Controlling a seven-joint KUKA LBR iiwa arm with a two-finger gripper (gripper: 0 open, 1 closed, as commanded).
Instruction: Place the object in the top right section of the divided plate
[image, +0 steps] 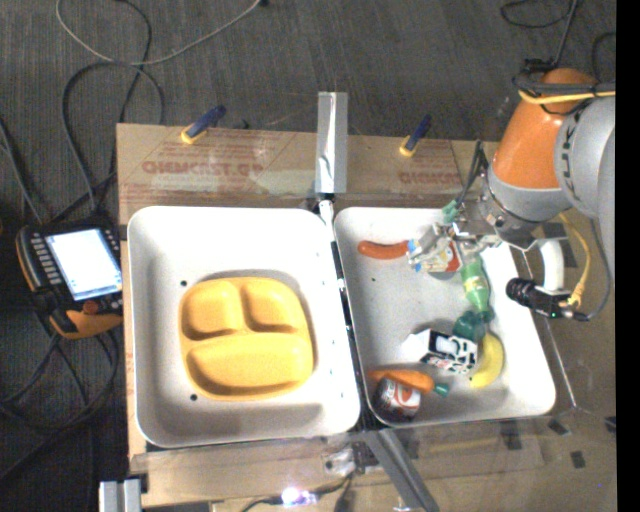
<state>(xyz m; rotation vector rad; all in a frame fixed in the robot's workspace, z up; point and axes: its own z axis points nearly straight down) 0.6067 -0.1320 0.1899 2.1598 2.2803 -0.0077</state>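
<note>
The yellow divided plate (186, 320) lies in the left bin (150, 300), with two small sections at its far side and one wide section nearer me. My gripper (436, 250) hangs low over the far part of the right bin (520, 395), just right of a red sausage (382, 249). A small red and white item (447, 264) sits right under the gripper, and I cannot make out whether it is held. A green bottle (474, 283) lies just to the gripper's right.
The right bin also holds a banana (488, 362), a black and white box (452, 350), a teal item (470, 325), a carrot (402, 379) and a can (398, 398). A tablet (80, 262) lies left of the bench. A ridge (343, 300) separates the bins.
</note>
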